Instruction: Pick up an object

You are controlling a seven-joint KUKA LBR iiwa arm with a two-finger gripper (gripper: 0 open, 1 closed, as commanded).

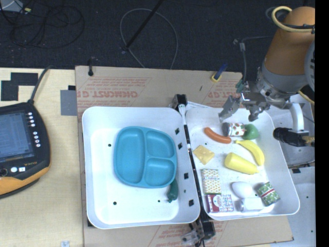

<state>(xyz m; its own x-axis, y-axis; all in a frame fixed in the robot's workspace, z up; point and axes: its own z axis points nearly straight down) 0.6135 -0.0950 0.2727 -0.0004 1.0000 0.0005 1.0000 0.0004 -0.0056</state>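
My gripper [240, 115] hangs over the far end of the right bin [286, 181], open, with nothing between its fingers. Just below it lie a small white and red can [236, 129] and a green fruit [251, 131]. An orange sausage [217, 135] lies to their left. Further toward the front are a banana [253, 151], a yellow pepper [240, 163], a cheese wedge [204, 154], a cracker box [211, 180], a red and white carton [220, 203], a white egg [241, 189] and a green can [268, 193].
The left bin [97, 138] holds a blue divided plate [145, 156] and a dark green item [172, 190] by its right wall. A teach pendant [20, 143] lies on the bench at far left. Cables run along the dark floor behind.
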